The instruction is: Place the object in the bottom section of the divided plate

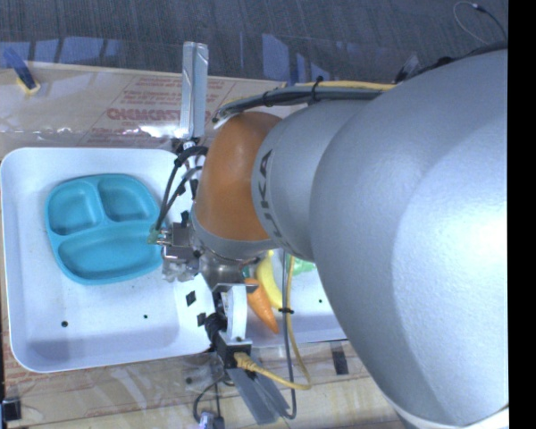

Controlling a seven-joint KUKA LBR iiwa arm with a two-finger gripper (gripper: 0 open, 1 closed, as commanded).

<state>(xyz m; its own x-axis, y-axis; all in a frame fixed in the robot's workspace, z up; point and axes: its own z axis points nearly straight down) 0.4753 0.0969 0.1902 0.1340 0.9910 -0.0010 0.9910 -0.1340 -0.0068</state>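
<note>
Evidently the placing step is not yet done: the divided plate (pixel 107 226) lies in the far half of the left bin (pixel 89 333), and its wide bottom section (pixel 107 259), the one nearest the bin's front edge, holds nothing.

The gripper (pixel 183 253) hangs over the left bin's right edge, just beside the plate's right rim. The wrist and the bulk of the arm (pixel 411 239) cover it from above, so I cannot tell whether the claw is spread, pressed together or pinching something. Nothing can be seen held in it.

The likely objects lie in the right bin (pixel 317 324), near its left edge and half hidden under the arm. They are a yellow banana-shaped piece (pixel 268 282) and an orange carrot-shaped piece (pixel 262 312) touching or nearly touching it. Which one the task means I cannot say.

My judgement is that this is either the approach to a pick or the carry across the divide. If something is held, the next move calls for a short shift over the plate's right rim toward the bin's front-left, then a release low above the wide section. If not, it calls for a return to the right bin's left edge for a clean grasp.
</note>
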